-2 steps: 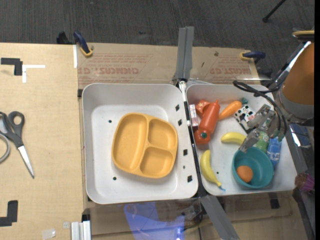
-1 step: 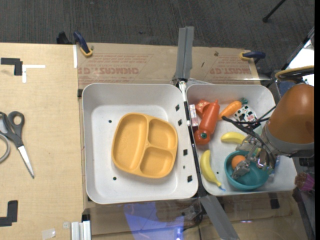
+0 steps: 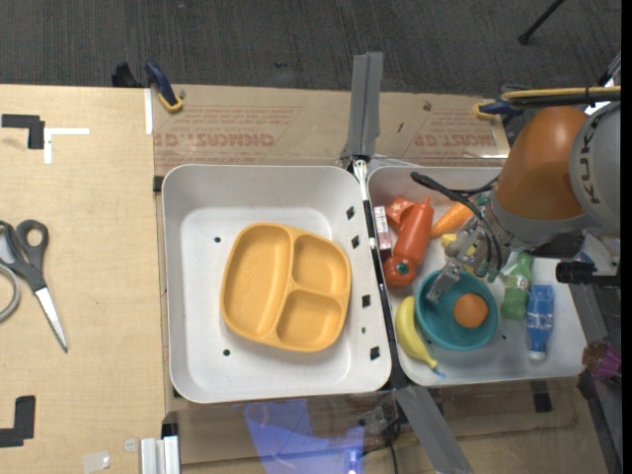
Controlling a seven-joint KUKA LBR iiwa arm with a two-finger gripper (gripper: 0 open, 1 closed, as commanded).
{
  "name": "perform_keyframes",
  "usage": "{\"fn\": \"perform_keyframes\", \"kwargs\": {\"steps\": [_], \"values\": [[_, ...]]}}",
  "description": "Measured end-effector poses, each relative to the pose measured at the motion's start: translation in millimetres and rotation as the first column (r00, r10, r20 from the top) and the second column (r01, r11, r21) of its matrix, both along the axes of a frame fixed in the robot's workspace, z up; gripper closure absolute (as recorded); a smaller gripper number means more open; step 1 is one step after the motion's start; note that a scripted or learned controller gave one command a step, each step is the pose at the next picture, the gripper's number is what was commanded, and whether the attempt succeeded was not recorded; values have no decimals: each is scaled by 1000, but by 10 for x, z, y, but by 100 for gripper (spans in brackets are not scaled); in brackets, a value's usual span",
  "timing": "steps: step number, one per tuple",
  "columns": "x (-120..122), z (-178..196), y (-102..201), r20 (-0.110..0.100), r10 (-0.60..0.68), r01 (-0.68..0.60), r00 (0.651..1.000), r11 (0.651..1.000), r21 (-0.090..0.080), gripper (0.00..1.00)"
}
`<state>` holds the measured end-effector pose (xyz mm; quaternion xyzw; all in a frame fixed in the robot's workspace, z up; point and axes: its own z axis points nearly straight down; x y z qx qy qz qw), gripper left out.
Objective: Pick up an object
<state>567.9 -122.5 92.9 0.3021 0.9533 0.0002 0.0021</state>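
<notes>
Lighting: bright, even, overhead; shadows soft and short, faintest under the yellow three-compartment plastic plate (image 3: 286, 288); mild sheen on the glossy white left bin (image 3: 188, 294) along its rim; a bluish-violet reflection on the clear sheet (image 3: 296, 433) at the bottom edge; focus fairly sharp at centre, slightly soft toward the dark carpet (image 3: 247, 18) at the top; detail grainy around the gripper (image 3: 472, 255).

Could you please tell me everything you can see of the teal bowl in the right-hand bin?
The teal bowl is round, smooth and glossy, apparently plastic, standing upright with its mouth open upward near the front of the right bin. An orange ball-shaped fruit lies inside it. A yellow banana curves along its left rim, seemingly touching. The pincer hangs at its upper rim, and a green bottle lies to its right.
</notes>
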Motion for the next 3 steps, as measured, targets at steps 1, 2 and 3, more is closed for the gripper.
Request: {"fn": "perform_keyframes", "kwargs": {"steps": [1,2,3], "values": [[512,11,198,-2,-246,246,969,969,-5,0],[521,123,172,4,-245,245,970,969,-10,100],[-286,32,45,8,131,-131,991,991,-2,100]]}}
